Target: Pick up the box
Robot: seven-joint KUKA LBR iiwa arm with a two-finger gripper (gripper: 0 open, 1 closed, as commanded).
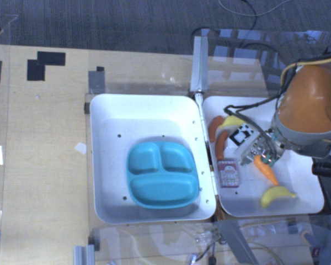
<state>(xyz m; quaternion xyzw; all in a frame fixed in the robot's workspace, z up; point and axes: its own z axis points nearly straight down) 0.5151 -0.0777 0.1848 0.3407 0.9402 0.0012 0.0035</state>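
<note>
Tool (257, 150), one, on the grey arm (309, 101) with its orange band, hanging low over the right bin (314, 200). We cannot tell how its jaws stand, since the wrist and a clutter of wires cover them from above; nothing shows held in it. We judge it is placed here because the task's thing lies in this bin, just below and to its left.

Box (228, 173), one: small, flat, pinkish-red with a pale printed face, lying on the floor of the right bin close against the wall shared with the left bin. It sits apart from the tool, not gripped. Lying flat and so near the wall, it leaves little room for a finger on that side, in our judgement.

Carrot (266, 170), one, orange, slanting down to the right from just beside the tool.

Bananas, two: one yellow banana (276, 195) near the front of the right bin, and a second banana (230, 122) partly hidden at the back.

Sausages (217, 136), two as far as we can tell, reddish-brown, lying lengthwise near the dividing wall above the box.

Left bin (107, 148), one, white and shallow, holding one blue tray (162, 174) with three compartments.

Bench (38, 148), one, pale wood, bearing both bins side by side.
</note>
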